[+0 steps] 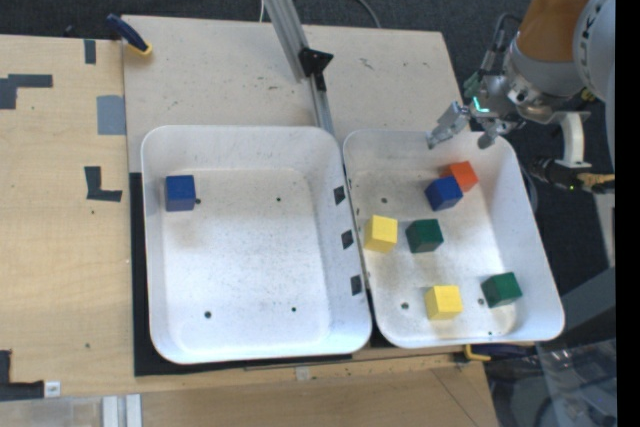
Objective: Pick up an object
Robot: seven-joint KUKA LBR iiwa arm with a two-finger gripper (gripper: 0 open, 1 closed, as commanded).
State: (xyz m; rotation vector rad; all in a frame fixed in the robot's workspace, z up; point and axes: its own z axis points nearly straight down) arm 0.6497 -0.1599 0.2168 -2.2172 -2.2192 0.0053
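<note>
Nearest you in the right bin (530, 245) sit a yellow cube (443, 301) and a green cube (501, 289). Farther in, a second yellow cube (381, 233) lies just beside a second green one (424, 235). Beyond them a blue cube (443, 193) touches an orange cube (462, 176). The left bin (240, 140) holds one blue cube (180, 192) near its left wall. At the right bin's far rim you see the gripper (462, 127), its fingers seemingly apart, holding nothing.

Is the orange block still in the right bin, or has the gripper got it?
In the bin. The orange block rests on the right bin's floor, touching a blue block; the gripper is above the far rim, apart from it.
</note>
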